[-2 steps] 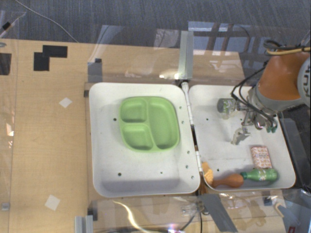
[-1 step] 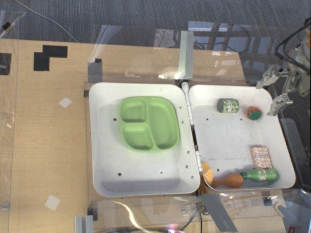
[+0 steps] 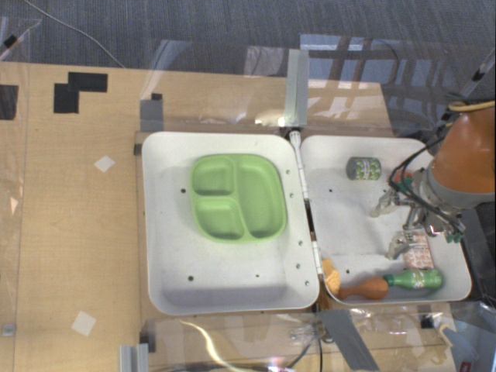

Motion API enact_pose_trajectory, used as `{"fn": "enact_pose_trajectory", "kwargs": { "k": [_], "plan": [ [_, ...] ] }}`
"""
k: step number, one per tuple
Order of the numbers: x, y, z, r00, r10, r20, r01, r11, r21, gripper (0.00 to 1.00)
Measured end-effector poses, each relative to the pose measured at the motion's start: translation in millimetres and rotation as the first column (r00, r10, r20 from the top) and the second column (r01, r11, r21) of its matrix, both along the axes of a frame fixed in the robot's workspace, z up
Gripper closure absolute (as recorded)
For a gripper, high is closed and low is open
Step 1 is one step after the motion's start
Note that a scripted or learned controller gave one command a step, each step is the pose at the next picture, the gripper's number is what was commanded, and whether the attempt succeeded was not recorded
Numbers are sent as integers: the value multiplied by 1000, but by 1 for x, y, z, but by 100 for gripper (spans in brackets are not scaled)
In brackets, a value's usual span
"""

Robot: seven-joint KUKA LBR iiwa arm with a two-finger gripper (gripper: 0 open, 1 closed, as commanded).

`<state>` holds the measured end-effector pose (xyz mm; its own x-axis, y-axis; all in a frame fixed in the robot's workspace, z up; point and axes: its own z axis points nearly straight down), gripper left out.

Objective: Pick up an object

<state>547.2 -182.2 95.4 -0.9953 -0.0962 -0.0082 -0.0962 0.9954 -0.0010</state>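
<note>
The arm's gripper hung low over the right bin, toward its right wall, with its two fingers spread apart and nothing between them. I judged this to be the approach step of the pick: the claw was open and descending-height low, but no object had been grasped.

Just beneath and slightly right of the fingers lay a small pink-and-white packet, which seemed the likeliest target (it was the thing closest to the open claw). The next move would call for lowering the fingers so they straddle the packet, closing on it, and lifting; since the packet looked flat and lay close to the bin's right wall, a clean grip might be hard to get.

The right bin also held a small green can near its far edge, well apart from the gripper, a green bottle lying on its side along the near edge, and an orange carrot-like toy beside the bottle toward the near left corner.

The left bin held a green divided plate, set toward the far middle of the bin, its three compartments bare.
</note>
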Motion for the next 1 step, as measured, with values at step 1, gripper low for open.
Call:
{"fn": "enact_pose_trajectory", "kwargs": {
  "k": [1],
  "plan": [
    [-6, 72, 153, 1000, -26, 16, 26, 1000, -1, 0]
  ]
}}
